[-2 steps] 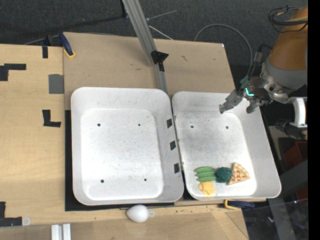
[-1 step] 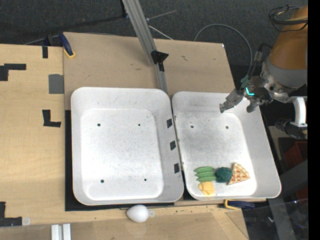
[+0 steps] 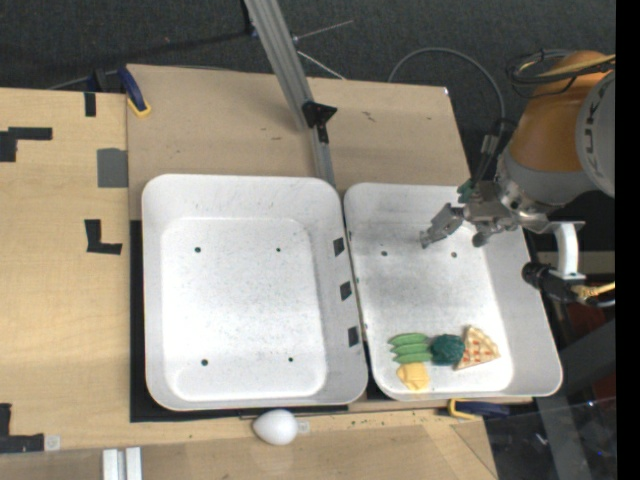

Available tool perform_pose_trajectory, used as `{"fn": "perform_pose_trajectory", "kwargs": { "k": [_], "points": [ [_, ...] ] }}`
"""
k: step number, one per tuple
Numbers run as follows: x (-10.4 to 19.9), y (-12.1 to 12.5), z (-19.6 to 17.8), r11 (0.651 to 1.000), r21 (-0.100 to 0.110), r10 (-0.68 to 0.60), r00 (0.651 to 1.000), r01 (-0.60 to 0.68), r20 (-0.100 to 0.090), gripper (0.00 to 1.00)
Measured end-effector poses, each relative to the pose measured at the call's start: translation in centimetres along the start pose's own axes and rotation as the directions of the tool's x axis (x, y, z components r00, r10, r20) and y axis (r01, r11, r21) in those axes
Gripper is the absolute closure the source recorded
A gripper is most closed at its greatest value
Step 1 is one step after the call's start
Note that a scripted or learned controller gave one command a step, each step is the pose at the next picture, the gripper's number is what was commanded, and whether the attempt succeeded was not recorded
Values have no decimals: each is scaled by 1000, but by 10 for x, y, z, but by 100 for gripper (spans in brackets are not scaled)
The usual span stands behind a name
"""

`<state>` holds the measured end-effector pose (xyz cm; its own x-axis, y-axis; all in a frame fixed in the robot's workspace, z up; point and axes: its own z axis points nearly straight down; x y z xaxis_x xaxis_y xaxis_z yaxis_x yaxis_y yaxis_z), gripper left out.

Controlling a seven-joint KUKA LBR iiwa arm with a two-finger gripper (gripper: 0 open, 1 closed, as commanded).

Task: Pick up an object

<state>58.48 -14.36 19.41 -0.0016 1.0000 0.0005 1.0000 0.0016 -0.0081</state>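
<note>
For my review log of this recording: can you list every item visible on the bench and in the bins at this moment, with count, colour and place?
Left bin: one, white, left half of bench.
Right bin: one, white, beside the left bin.
Green pod-shaped toy: one, green, near end of right bin.
Yellow toy: one, yellow, just below the green pod.
Dark green toy: one, dark green, between pod and pizza slice.
Pizza slice toy: one, orange and yellow, near right corner of right bin.
White egg-like object: one, white, on bench in front of left bin.
Gripper: one, grey, over far part of right bin, holding nothing visible.
</note>
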Motion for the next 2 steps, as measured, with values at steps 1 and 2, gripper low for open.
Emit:
{"fn": "perform_pose_trajectory", "kwargs": {
  "k": [1,2],
  "points": [
    [-7,-5,48,1000,-1,1,1000,-1,1,0],
    [-6,-7,103,1000,-1,0,1000,0,0,0]
  ]
}}
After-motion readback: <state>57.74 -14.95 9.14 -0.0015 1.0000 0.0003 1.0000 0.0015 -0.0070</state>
